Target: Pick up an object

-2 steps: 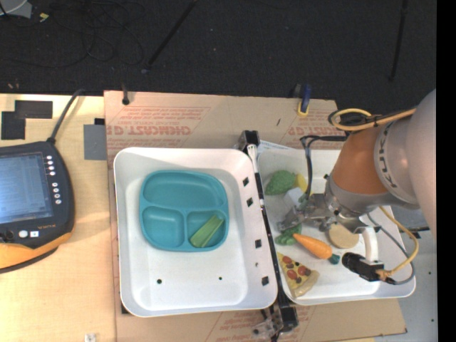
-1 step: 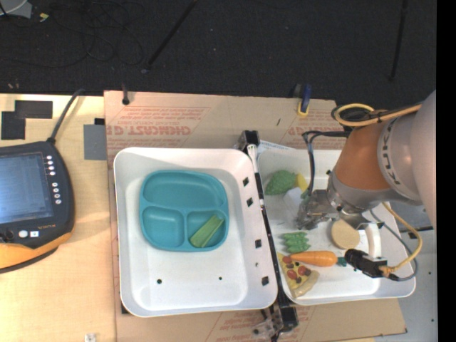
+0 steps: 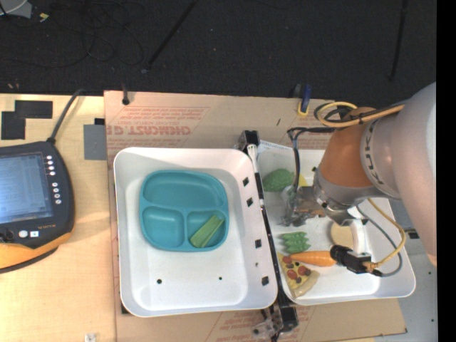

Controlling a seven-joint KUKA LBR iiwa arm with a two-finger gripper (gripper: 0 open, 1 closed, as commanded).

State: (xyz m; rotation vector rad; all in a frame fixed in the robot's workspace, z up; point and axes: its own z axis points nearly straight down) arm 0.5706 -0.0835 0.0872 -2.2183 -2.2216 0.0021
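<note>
Wooden bench [image 3: 57, 291] against dark floor [image 3: 214, 27]

Single fixed camera above bench [image 3: 71, 262], looking down at a slant on both white bins [image 3: 135, 262], mid-range.

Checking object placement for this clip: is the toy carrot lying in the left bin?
No, the carrot lies in the right bin, just above the pizza slice.

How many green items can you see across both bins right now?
3. A green strip lies in the teal tray's lower right compartment, left bin. A green lump and a green leafy piece lie in the right bin. The arm may hide more.
</note>
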